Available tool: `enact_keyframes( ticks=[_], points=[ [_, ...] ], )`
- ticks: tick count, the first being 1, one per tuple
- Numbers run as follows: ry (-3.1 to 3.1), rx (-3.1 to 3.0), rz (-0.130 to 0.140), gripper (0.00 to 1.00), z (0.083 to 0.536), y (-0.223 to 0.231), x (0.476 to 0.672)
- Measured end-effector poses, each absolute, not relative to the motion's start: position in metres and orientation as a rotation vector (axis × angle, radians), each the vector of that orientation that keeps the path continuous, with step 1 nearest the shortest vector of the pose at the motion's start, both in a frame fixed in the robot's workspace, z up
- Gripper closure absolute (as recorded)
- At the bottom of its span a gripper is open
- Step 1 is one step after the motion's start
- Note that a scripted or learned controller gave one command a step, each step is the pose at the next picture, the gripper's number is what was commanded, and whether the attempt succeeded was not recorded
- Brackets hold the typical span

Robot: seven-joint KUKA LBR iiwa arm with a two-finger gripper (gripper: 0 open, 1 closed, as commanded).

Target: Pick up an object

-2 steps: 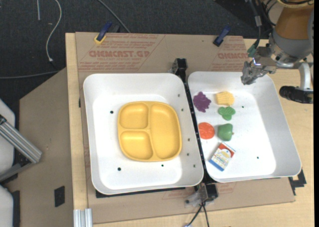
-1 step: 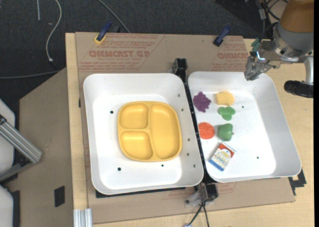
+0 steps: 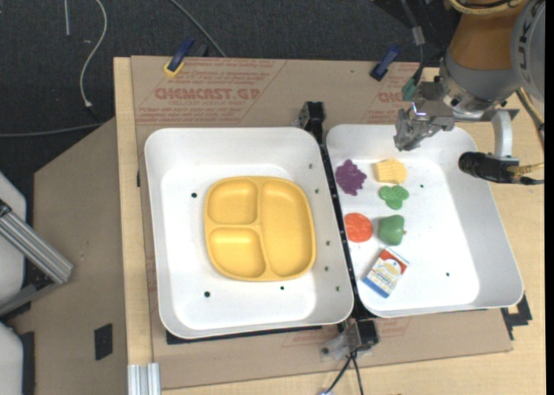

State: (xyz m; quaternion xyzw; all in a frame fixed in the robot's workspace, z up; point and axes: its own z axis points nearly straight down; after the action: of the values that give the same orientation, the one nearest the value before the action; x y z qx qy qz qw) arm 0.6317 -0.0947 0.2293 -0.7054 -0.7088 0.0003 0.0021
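The gripper [image 3: 410, 138] is poised above the right bin [image 3: 467, 237] — nothing is seen between its jaws, whose opening cannot be told. The yellow block [image 3: 390, 170], just below, should be approached squarely.

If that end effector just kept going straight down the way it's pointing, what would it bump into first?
Most likely bare floor of the right-hand white bin, near its back edge. The end effector points downward there, and the closest item, a yellow block, lies a little toward the front and looks just out of line, though depth is hard to judge from this slant.
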Motion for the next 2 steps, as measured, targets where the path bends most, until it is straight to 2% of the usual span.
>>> enact_keyframes(
  ticks=[1,2],
  points=[
    [-2.226,-2.211,-0.002,1.00,0.240,-0.039,0.622],
    [-2.225,-2.212,0.000,1.00,0.230,0.013,0.620]
  ],
)
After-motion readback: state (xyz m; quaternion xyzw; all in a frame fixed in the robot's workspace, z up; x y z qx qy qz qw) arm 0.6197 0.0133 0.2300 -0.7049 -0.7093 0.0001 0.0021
